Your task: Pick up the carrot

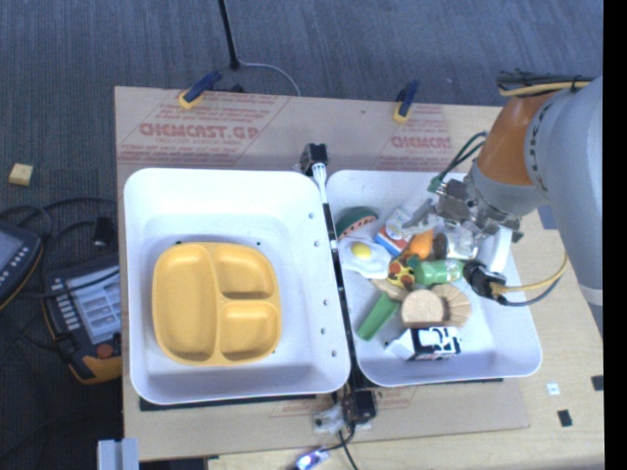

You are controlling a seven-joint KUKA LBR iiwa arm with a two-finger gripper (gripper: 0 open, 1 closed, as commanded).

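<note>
Orange carrot [423, 245] directly under tool [446, 231] in right bin [509, 355]; tool's grip state unclear, cannot tell.

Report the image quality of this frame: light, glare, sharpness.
Camera view: even, soft lighting with faint shadows; the white bins look bright, nearly washed out; the yellow tray shows mild sheen; the toy pile around the carrot is soft, low-resolution, and the gripper there blurs into clutter.
</note>
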